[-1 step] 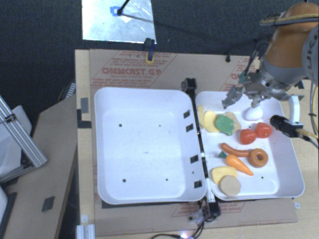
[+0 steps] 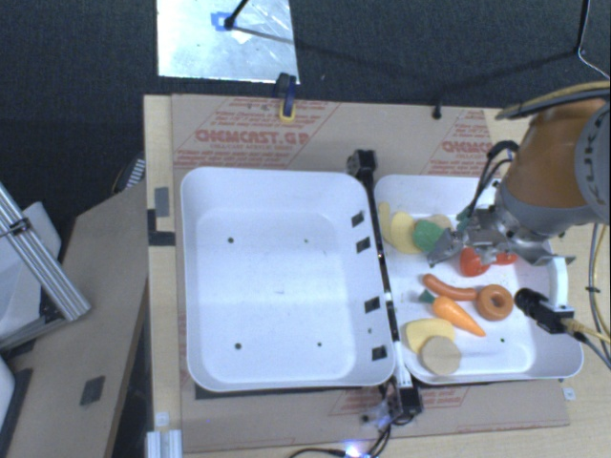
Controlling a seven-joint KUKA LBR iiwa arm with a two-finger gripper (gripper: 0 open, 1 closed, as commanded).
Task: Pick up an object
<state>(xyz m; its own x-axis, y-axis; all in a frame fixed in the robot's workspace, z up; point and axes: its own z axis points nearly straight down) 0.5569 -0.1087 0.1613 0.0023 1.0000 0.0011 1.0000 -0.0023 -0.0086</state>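
A KUKA arm [image 2: 563, 160] lowers its gripper [image 2: 470, 246] into the right bin [image 2: 563, 356], apparently closing on a red toy [image 2: 474, 261] near the bin's far edge, beside a yellow piece [image 2: 403, 232]. Whether the fingers are open cannot be told; next, a firm grasp, then lift.

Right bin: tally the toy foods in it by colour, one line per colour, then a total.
In the right-hand shallow white bin, as far as the arm leaves them visible:
Yellow: 2, a yellow pear-shaped piece and a yellow wedge
Orange: 2, an orange carrot and an orange-red sausage
Red: 1, a red tomato-like piece
Green: 1, a small green piece
Brown: 1, a brown ring doughnut
Tan: 1, a tan round disc
Total: 8
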